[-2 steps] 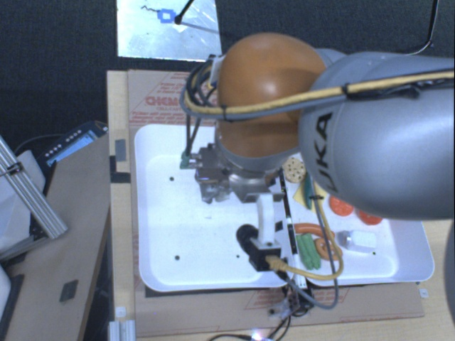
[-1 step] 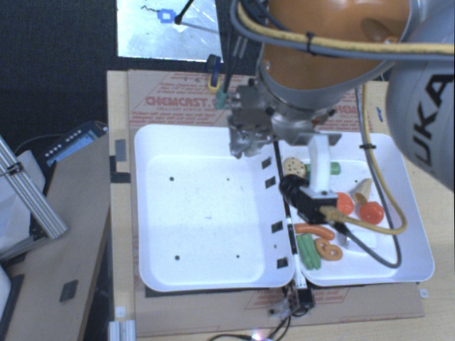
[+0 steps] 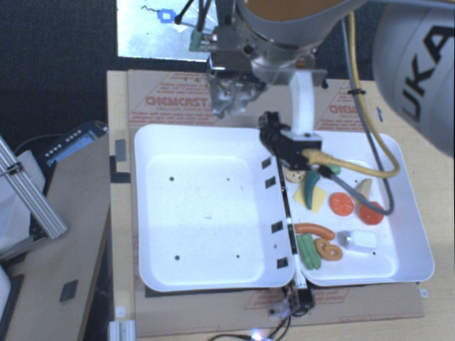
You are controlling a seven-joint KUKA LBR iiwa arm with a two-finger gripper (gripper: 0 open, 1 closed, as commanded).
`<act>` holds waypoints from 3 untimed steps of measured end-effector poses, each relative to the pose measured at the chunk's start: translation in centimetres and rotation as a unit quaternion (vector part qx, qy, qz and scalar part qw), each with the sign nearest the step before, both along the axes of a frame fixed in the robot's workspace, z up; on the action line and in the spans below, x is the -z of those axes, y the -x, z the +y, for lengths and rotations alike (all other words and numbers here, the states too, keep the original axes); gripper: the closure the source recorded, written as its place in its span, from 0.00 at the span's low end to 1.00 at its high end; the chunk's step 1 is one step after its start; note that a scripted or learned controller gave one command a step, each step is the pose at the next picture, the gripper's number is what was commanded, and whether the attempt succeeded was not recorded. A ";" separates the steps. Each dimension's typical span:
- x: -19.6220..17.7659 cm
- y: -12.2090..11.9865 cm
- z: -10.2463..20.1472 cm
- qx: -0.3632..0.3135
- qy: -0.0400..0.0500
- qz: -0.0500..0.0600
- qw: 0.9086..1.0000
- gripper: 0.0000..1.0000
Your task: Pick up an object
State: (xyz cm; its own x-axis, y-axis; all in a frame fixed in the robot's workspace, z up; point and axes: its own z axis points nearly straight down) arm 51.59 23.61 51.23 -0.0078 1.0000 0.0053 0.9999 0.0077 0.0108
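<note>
The left bin is lying bare on the tabletop, likely kept as the drop side. Above its far rim the claw is hanging, well apart from any item; whether its fingers are apart or together I cannot tell. In the right bin the toys are clustering near the divider: a green pepper on a yellow wedge, red slices, a sausage, a pretzel and a white block, all waiting to be picked.
</note>
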 end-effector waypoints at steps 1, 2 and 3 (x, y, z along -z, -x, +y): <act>-2.5 3.0 -0.2 0.000 0.001 0.003 1.000 1.00; 16.5 3.1 -0.2 0.003 0.006 0.013 1.000 1.00; -3.3 2.9 -0.2 0.001 -0.002 -0.004 1.000 1.00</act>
